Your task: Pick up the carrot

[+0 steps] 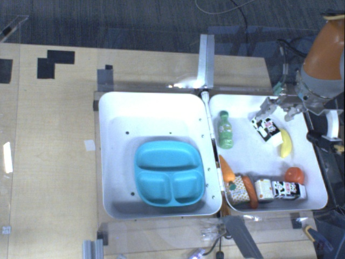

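I can't read any label. The carrot [227, 170] lies against the right bin's [318, 166] left wall, below the green bottle [225, 129]. My gripper [278, 108] hangs spread wide, empty, above a black-and-white carton [265, 127].

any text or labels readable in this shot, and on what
No text can be read here.
Green bottle: label too blurred to read.
Small black-and-white carton near the gripper: print too small.
Cow-pattern carton: print blurred.
Colourful packet: markings unreadable.
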Robot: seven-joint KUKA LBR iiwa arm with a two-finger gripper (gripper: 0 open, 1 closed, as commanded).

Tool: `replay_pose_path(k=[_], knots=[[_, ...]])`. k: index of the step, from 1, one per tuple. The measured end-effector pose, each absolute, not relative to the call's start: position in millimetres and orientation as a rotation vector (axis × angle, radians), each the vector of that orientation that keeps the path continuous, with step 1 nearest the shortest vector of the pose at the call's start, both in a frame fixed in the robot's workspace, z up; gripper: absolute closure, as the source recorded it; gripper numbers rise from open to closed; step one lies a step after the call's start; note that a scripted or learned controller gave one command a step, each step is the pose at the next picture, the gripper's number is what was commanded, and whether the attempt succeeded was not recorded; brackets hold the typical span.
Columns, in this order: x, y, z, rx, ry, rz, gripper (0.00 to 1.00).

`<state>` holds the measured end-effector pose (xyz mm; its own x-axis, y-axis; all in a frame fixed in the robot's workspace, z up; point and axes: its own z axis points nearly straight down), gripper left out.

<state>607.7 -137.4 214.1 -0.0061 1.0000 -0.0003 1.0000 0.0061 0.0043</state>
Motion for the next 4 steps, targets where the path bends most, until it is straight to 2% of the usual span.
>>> replay_pose_path(k=[1,2,3,4], knots=[[602.6,-79.5,123.4,1.931,2.461,0.021,0.00],[583.5,-27.5,151.4,2.060,2.341,0.001,0.00],[512.8,-22.6,185.2,2.181,2.260,0.004,0.00],[515.3,-85.7,98.4,2.313,2.126,0.002,0.00]])
